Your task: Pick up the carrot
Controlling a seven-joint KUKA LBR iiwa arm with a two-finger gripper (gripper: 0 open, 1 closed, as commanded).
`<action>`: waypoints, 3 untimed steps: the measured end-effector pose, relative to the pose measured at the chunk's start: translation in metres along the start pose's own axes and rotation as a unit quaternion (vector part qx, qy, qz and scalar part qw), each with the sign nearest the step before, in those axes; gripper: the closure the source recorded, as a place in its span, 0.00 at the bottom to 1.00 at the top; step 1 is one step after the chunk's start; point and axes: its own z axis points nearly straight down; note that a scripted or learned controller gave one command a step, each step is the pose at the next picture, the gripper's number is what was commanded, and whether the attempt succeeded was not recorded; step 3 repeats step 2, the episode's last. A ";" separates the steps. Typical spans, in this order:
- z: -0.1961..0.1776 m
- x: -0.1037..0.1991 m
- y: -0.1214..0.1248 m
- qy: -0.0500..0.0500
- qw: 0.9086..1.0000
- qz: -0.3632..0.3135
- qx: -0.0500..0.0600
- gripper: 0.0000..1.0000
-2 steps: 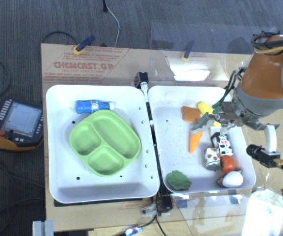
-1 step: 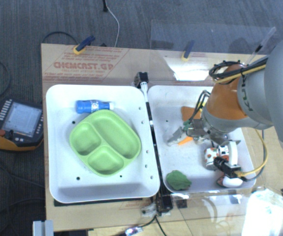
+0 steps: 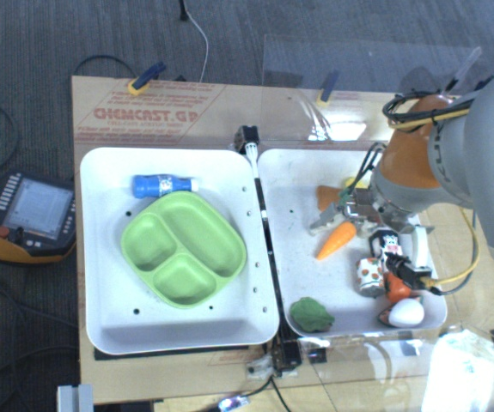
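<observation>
The orange carrot [image 3: 336,239] lies at a slant on the floor of the right bin [image 3: 291,187], its thick end pointing up and to the right. My gripper [image 3: 343,214] hangs right over that thick end, under the orange-banded wrist that comes in from the right. It is close to or touching the carrot's top. The wrist body hides how the carrot and gripper meet.
A brown piece [image 3: 327,196] lies just above the carrot. A spotted cup [image 3: 368,275], a small figure [image 3: 390,245], a red toy [image 3: 395,287], a white egg [image 3: 405,313] and a green lump [image 3: 313,314] crowd the right bin's lower part. The left bin [image 3: 100,230] holds a green divided plate [image 3: 148,243] and a blue bottle [image 3: 162,184].
</observation>
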 end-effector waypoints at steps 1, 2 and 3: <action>-0.008 -0.001 0.002 -0.002 1.000 -0.001 -0.001 1.00; -0.092 0.131 -0.063 -0.001 0.996 0.089 0.009 1.00; -0.092 0.131 -0.063 -0.001 0.996 0.089 0.009 1.00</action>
